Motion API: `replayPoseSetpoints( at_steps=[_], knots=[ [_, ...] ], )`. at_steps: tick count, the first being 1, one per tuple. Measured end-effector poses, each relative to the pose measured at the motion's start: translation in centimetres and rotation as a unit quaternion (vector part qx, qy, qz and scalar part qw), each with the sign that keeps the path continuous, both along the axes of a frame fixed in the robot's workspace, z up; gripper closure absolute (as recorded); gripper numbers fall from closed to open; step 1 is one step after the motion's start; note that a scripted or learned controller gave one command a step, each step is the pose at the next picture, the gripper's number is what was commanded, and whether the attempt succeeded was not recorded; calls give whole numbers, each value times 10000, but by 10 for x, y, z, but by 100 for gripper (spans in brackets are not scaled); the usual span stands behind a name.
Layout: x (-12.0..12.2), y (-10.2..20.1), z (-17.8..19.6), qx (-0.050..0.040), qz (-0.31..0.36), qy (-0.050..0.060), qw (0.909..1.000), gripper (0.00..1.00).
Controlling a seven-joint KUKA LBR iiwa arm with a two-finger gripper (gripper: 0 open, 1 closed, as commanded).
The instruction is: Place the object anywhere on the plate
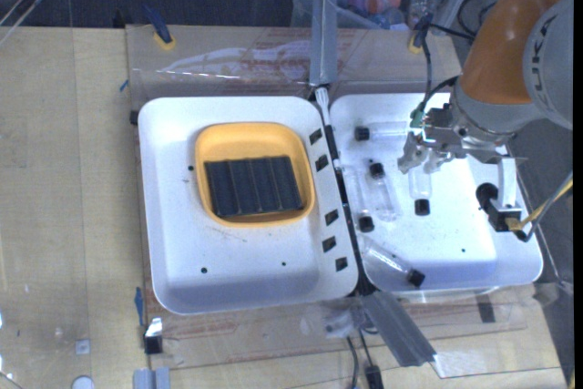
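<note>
Two shallow white bins sit side by side on the wooden bench, and a dark ridged block (253, 186) lies flat on the yellow plate (208, 145) in the left bin (164, 260). Over the right bin (474, 261), well apart, hovers the gripper (421, 161); whether it is clenched can't be told.

Yellow plate (253, 144) in the left bin, dark slab (254, 186) on it.
The plate is a rounded square with a raised rim, sitting flat toward the bin's back half. The slab is black, ribbed lengthwise, and lies flat across the plate's front part, touching its near rim.
</note>
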State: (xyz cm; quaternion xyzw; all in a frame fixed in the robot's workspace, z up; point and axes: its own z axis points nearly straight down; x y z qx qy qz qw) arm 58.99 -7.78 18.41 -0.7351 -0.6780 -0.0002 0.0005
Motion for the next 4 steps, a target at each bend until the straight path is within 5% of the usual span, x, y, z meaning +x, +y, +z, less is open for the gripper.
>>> replayPoseSetpoints(
  at_steps=[1,2,3,4],
  knots=[
    [18,23,0,-8,745,-9,9972,100],
    [15,45,0,1,2038,4,9790,100],
    [32,52,1,-10,3517,-22,9361,100],
    [32,52,1,-9,3514,-23,9362,0]
  ],
)
